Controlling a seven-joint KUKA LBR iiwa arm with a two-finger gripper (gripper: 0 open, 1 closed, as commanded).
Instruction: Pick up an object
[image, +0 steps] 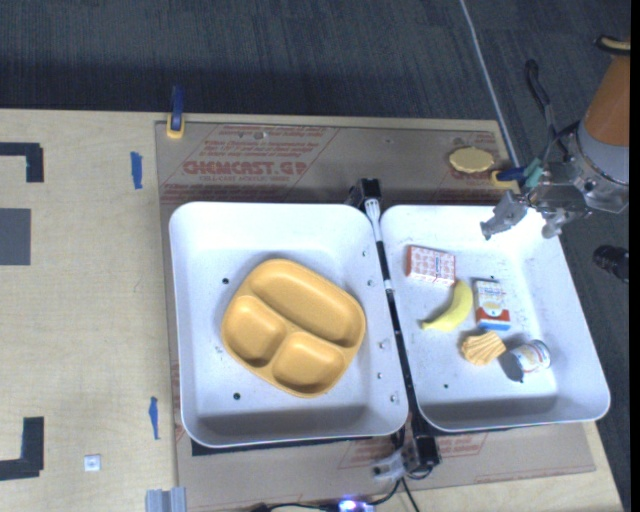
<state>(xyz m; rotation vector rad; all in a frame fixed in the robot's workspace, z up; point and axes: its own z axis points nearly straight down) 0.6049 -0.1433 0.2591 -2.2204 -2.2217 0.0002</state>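
The pincer (522, 217) hangs over the far edge of the right white bin (570, 300), with its two grey fingers spread wide and nothing between them. The things to pick up lie nearer to us, in the middle of that bin, well apart from the pincer. A small red and white box (430, 265) is the closest one to it, a little to the left and nearer. Beside that box is a yellow toy banana (451, 309), and just right of the banana stands a small orange, white and blue carton (491, 304). Nearer still sit a wavy yellow chip-shaped toy (483, 348) and a little silver can lying on its side (527, 358), almost touching each other.

The left white bin (195, 300) holds a big yellow plastic tray with three hollow parts (291, 326).

Both bins rest on a brown cardboard sheet with red letters (250, 155), laid on a pale wooden surface (80, 300). A round tan cookie-shaped toy (472, 160) lies on the cardboard, beyond the right bin. A blue and yellow clamp (177, 112) grips the far edge of the surface. Past it the floor is dark grey carpet (300, 50).
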